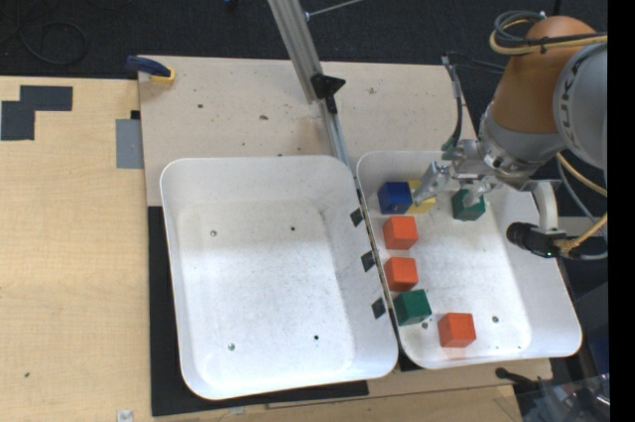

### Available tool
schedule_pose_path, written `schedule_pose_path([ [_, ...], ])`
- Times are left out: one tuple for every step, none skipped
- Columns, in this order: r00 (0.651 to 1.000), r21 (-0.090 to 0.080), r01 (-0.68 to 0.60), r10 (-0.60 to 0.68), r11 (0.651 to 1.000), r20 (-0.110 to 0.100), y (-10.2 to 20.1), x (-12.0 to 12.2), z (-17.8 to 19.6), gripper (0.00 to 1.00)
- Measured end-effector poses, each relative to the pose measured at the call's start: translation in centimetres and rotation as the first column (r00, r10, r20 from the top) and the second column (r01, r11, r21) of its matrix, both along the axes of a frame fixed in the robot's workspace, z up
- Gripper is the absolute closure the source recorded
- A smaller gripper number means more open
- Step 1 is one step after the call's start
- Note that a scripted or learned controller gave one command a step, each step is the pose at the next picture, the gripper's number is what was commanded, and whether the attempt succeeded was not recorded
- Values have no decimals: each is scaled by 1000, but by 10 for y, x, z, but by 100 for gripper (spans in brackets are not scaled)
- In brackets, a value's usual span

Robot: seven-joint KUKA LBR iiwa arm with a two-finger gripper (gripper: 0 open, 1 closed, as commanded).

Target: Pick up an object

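We saw the desk (pixel 248 102) carrying two shallow white bins side by side. The left bin (pixel 198 182) was the larger in view; the right bin (pixel 556 311) held the blocks. The grey arm (pixel 556 102) reached in from the right over the far end of the right bin. Its jaws (pixel 466 197) hung there grasping a dark green block (pixel 468 206). Just beside them lay a blue block (pixel 395 197) touching a small yellow piece (pixel 424 204). Nearer the camera sat an orange block (pixel 401 232), a second orange block (pixel 401 273), a green block (pixel 413 306) and a third orange block (pixel 456 330).
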State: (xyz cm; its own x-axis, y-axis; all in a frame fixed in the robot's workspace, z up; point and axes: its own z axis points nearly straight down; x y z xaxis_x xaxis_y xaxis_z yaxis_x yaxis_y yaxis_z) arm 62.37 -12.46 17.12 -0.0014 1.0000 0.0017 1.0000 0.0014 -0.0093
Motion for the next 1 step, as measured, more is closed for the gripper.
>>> schedule_pose_path([
  [1000,0,-2,2,1000,1,5,4,-63,0],
])
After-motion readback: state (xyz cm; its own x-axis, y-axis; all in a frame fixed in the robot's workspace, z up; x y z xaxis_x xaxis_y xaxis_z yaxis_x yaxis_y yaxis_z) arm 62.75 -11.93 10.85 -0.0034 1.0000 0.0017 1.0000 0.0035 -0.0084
